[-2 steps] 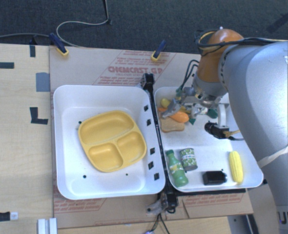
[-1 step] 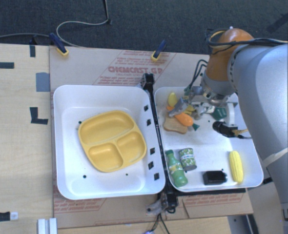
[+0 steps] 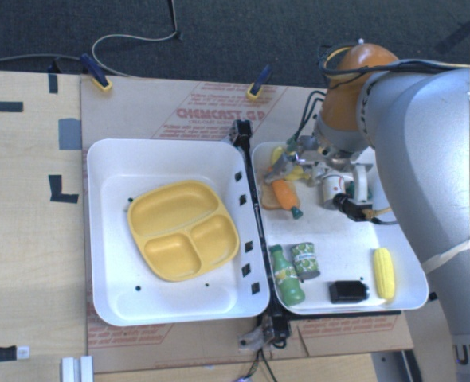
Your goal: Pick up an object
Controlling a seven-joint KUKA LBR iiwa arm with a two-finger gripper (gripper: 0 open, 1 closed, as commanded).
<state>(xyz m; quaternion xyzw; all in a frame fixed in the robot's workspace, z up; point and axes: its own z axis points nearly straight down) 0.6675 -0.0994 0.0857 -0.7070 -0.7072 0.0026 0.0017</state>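
the object to pick is not yet settled, as far as the view shows, and nothing is seen lifted. going from the left: the left bin [image 3: 107, 213] on the counter [image 3: 28, 213] holds a yellow divided plate [image 3: 183, 229], lying flat and well apart from the arm. the right bin [image 3: 330, 302] holds the rest: a green bottle [image 3: 286, 275] lying near its left wall, a small green can [image 3: 305, 260] just beside it, a black block [image 3: 348, 291] near the front rim, and a yellow corn cob [image 3: 384, 273] to its right. further back lies a toy carrot [image 3: 284, 195], orange with a green tip, with something yellow just behind it. the gripper [image 3: 303, 165] hangs low over that back corner, close to the carrot; whether it is spread or closed i cannot tell, and no item is seen in its hold. judged so, the reach is made, but the grasp and the lift are still left.
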